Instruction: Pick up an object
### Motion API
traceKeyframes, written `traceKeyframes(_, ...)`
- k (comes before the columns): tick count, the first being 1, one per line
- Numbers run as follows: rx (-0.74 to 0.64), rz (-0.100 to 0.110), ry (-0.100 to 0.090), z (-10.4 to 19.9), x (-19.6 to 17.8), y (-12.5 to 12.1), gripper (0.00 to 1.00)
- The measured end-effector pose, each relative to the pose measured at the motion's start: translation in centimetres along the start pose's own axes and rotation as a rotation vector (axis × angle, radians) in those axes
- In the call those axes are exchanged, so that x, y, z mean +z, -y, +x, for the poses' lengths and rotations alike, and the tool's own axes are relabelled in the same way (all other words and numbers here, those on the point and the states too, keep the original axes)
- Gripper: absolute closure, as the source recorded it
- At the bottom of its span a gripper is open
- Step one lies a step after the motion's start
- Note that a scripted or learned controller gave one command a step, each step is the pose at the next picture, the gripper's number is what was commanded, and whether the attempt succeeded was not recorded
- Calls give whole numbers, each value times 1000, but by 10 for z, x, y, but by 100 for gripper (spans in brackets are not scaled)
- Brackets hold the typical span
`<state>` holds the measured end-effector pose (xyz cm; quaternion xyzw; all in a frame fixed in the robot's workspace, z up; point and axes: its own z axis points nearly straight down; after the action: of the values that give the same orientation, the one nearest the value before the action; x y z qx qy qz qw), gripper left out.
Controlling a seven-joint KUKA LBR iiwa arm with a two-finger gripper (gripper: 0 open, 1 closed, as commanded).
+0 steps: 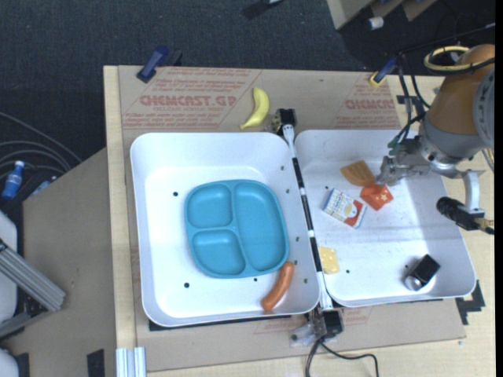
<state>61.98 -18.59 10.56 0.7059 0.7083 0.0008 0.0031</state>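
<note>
My gripper (388, 171) hangs over the upper middle of the right bin (440, 234), reaching in from the right. Just below and left of its tip lies a small red object (377, 197); whether the two touch is unclear. An orange wedge-shaped piece (355, 171) lies immediately to the gripper's left. A small white and blue box with a red edge (343, 207) sits further left. A yellow slice (328, 260) rests near the bin's left wall, and a black block (421, 271) sits at the lower right.
The left bin (157, 234) holds a blue divided plate (236, 228) and a sausage (277, 287) at its lower right. A banana (256, 108) lies on the bench behind the bins. A divider rail (302, 210) runs between the bins.
</note>
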Motion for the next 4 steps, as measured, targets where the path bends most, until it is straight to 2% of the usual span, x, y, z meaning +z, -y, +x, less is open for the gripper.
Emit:
traceKeyframes(1,0,1,0,0,0,0,0)
traceKeyframes(2,1,4,-3,43,21,-47,0)
traceKeyframes(3,1,2,-1,42,10,-48,100)
traceKeyframes(4,1,3,-1,42,10,-48,0)
